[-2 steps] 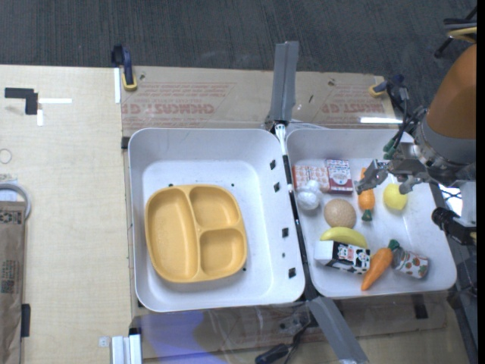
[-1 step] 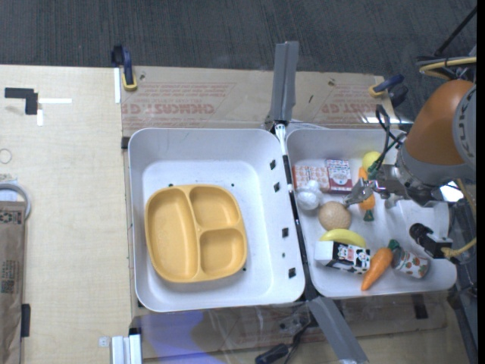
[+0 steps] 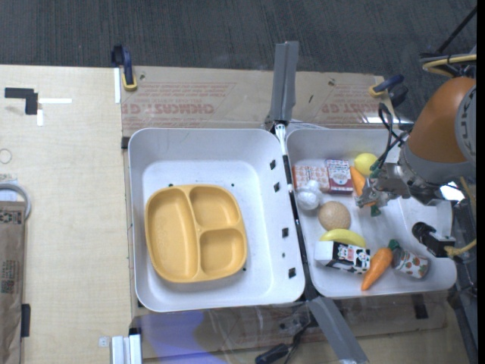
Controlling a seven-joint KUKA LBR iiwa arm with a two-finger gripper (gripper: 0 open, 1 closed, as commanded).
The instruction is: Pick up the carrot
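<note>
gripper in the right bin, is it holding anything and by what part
Cannot be told. The gripper hangs low in the right bin beside an orange piece, and nothing visibly sits in its grasp. The carrot lies apart near the front.

Bench [image 3: 61,203]: pale wood. Two white bins side by side, left bin [image 3: 140,226], right bin [image 3: 439,279]. Cardboard sheet [image 3: 197,97] behind.

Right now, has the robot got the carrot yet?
Not yet. The carrot lies in the right bin, near its front edge beside a small carton. The gripper is farther back in that bin, by another orange thing, with nothing seen between its fingers. Reaching, gripping and lifting the carrot are all left.
</note>
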